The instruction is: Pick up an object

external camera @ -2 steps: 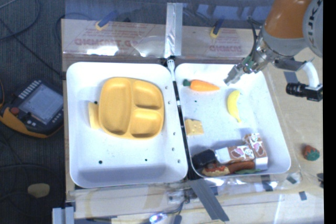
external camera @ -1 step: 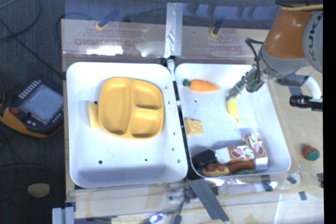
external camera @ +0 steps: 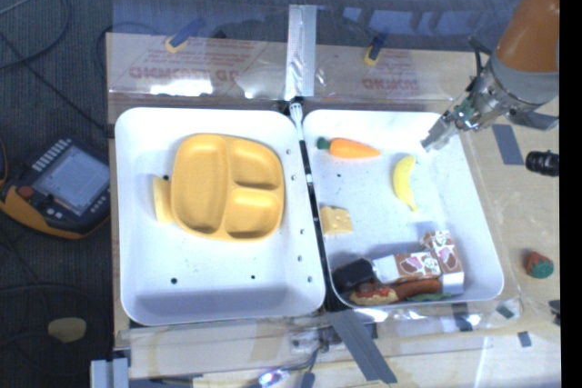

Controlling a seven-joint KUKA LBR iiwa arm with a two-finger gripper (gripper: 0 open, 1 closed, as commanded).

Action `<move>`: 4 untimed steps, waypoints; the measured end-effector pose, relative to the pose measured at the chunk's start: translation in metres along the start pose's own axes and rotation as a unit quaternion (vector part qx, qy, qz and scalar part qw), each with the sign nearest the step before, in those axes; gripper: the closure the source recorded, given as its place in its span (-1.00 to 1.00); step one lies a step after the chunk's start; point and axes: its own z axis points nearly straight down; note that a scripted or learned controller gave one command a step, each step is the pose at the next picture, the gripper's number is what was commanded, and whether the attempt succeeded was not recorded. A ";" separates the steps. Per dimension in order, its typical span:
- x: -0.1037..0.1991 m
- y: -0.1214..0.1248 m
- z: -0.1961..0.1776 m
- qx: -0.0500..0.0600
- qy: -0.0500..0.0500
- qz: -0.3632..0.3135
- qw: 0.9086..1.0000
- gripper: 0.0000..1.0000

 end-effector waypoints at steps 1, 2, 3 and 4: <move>0.026 -0.005 0.125 -0.001 0.001 -0.076 0.997 1.00; 0.028 -0.004 0.125 -0.001 0.003 -0.078 0.997 -1.00; 0.057 0.071 0.130 -0.003 -0.002 -0.005 1.000 -1.00; 0.054 0.068 0.119 0.001 -0.003 -0.005 1.000 1.00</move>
